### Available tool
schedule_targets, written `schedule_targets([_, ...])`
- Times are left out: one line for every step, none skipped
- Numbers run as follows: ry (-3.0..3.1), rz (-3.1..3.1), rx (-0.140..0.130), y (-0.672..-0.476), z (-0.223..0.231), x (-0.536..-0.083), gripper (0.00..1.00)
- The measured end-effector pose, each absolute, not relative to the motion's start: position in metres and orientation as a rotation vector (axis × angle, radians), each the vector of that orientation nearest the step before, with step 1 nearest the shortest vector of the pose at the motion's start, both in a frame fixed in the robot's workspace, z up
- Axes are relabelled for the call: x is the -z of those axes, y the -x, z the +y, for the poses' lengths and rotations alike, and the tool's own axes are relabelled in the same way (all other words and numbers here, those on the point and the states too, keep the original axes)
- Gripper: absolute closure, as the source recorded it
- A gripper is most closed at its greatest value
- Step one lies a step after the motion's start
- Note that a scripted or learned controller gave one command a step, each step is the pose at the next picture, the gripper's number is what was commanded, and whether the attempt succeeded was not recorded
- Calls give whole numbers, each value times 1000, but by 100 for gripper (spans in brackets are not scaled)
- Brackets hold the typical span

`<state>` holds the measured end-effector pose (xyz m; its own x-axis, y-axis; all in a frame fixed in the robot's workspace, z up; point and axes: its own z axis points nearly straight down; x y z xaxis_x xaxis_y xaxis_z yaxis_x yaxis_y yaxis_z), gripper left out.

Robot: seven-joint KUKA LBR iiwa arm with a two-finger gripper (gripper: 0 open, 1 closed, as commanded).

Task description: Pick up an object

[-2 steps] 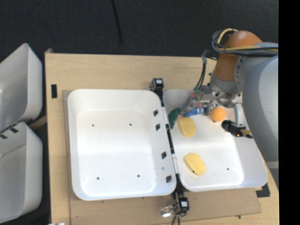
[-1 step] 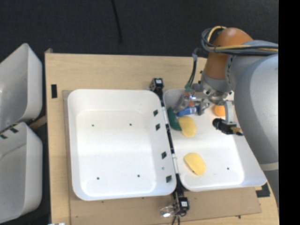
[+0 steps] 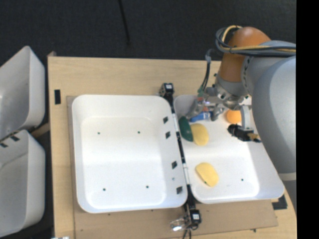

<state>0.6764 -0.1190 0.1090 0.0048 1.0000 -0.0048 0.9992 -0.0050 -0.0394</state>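
My claw (image 3: 208,109) is low in the right bin's (image 3: 249,190) far corner, at a blue object (image 3: 200,117); grip state can't tell. Green object (image 3: 185,129) and two yellow ones (image 3: 200,134) (image 3: 207,174) nearby.

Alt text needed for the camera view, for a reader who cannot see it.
The grey arm's claw is low in the right shallow white bin, near a dark green object, two yellow rounded objects and an orange ball. Beside it lies the left white bin.
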Motion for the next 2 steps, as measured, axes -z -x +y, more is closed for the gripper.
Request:
schedule_targets([2222, -2219, -3, -614, -116, -124, 100])
schedule_targets([2223, -2222, 0, -617, -115, -123, 0])
